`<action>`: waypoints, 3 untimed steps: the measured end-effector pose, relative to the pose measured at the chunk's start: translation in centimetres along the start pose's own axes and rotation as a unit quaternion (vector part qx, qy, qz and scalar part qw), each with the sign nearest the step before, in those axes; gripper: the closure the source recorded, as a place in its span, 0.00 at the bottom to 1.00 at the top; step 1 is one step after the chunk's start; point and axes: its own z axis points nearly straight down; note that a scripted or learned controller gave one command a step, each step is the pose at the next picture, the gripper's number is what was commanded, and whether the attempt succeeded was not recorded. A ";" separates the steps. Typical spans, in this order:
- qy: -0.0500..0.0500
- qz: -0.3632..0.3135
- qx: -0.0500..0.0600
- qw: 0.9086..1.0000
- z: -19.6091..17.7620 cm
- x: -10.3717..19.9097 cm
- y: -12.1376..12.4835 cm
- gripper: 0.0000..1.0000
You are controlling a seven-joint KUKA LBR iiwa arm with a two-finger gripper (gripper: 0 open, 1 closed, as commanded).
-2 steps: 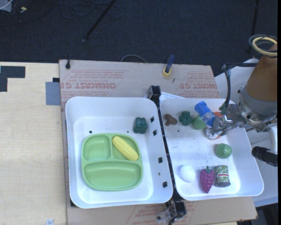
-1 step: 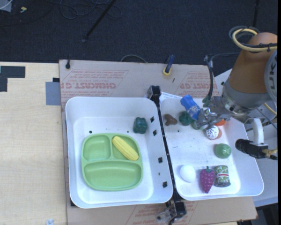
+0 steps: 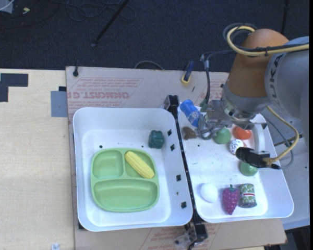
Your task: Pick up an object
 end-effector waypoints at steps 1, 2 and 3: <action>0.000 0.001 0.000 1.000 -0.5 3.9 2.4 1.00; 0.000 0.000 -0.001 1.000 -0.6 9.0 5.0 1.00; -0.001 0.002 0.001 1.000 1.0 9.1 4.1 1.00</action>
